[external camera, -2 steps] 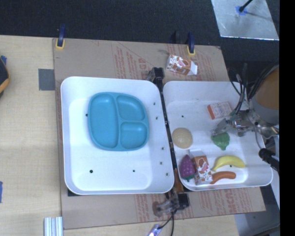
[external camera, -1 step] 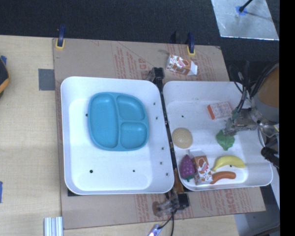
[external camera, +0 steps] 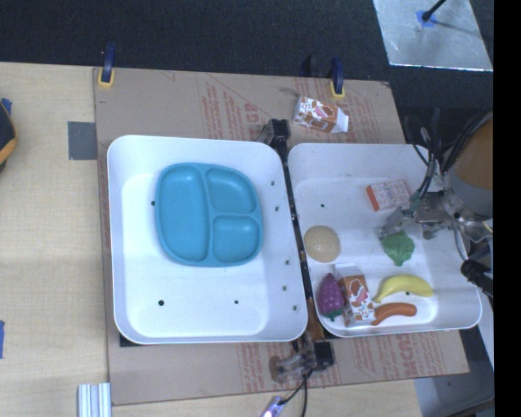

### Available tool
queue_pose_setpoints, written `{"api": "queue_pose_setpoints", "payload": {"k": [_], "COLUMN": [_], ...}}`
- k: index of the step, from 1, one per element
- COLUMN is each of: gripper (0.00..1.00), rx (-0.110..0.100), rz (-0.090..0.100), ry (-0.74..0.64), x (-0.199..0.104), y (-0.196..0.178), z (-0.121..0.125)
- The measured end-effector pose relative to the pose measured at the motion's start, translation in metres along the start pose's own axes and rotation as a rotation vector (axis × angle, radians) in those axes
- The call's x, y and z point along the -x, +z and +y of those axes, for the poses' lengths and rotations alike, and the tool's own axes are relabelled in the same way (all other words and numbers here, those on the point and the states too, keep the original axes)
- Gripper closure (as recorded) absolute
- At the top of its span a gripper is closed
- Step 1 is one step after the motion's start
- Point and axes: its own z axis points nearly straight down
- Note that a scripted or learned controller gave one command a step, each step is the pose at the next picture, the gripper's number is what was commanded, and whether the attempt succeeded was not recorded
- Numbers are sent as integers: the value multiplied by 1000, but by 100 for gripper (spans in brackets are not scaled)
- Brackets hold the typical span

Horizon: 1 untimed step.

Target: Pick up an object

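The jaws (external camera: pixel 403 224), whose state I cannot tell, hang over the right bin (external camera: pixel 330 168) just above the green toy (external camera: pixel 399 248), near the banana (external camera: pixel 403 287).

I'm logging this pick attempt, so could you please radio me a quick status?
Gripper low in right bin, just above green toy. Nothing seen between fingers. Orange packet close beside it.
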Motion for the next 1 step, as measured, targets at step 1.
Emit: {"api": "queue_pose_setpoints", "payload": {"k": [1], "gripper": [100], "rx": [0], "rz": [0], "ry": [-1], "x": [1], "y": [-10], "z": [0]}}
